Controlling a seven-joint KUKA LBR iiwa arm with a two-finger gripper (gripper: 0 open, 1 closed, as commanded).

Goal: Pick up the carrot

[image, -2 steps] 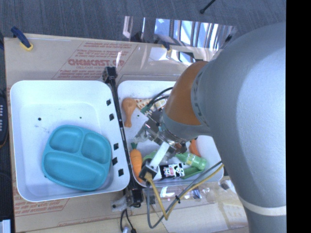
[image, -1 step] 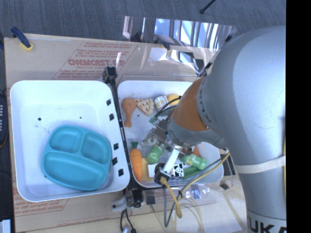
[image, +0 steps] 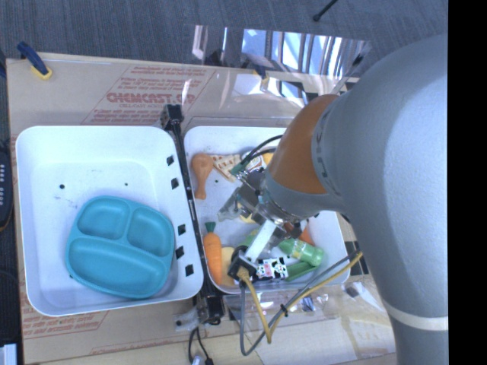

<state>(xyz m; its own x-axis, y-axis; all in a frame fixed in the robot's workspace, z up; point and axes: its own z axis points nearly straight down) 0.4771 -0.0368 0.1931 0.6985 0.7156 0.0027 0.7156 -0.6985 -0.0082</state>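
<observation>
Camera view, bench with two white bins side by side.

- Left bin [image: 38,150]: one blue divided plate [image: 120,245], lying in the lower half of the bin.
- Right bin [image: 199,137]: several play-food pieces.
- Carrot [image: 214,258]: lower left corner of the right bin, lying along the left wall, green top toward the upper frame. It sits free on the bin floor.
- Tan drumstick-shaped piece [image: 200,170]: upper left of the same bin, near the wall.
- Green piece [image: 303,251]: lower right of that bin, partly under the arm.
- Gripper [image: 259,215]: low over the middle of the right bin, just right of the carrot. How wide it stands cannot be told.
- Arm [image: 396,173]: grey with an orange band, covering the right side of the frame.
</observation>
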